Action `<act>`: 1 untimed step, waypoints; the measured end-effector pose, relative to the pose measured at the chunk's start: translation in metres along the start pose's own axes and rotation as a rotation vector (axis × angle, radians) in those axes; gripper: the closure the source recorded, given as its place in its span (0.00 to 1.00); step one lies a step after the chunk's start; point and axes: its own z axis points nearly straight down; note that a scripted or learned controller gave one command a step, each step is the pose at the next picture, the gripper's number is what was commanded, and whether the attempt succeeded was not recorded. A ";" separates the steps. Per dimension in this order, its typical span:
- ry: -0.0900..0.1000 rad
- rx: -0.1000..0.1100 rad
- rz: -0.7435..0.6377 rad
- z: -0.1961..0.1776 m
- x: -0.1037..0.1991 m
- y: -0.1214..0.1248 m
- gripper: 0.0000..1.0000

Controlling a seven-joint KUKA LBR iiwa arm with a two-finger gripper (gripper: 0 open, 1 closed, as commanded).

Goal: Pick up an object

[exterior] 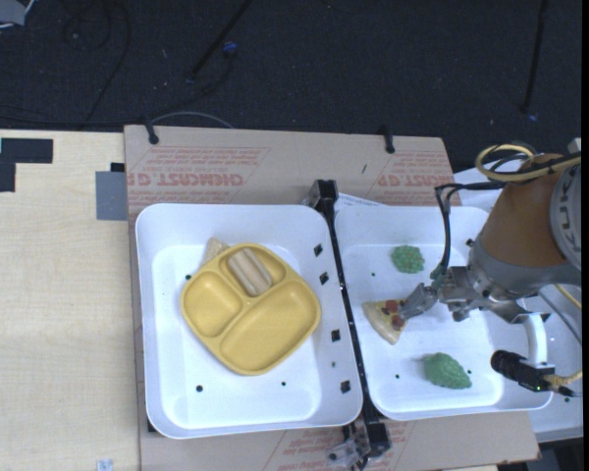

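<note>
The metal end effector (409, 307) touches a triangular toy pizza slice (386, 320); its opening I cannot tell.

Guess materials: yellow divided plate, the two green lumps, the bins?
Yellow divided plate: likely moulded plastic, smooth, evenly coloured, soft sheen. Green lumps: bumpy, matte, probably plastic or rubber toy food. Bins: glossy white, thin-walled, probably plastic.
</note>
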 end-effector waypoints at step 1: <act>0.003 -0.007 -0.001 0.037 0.001 0.002 0.00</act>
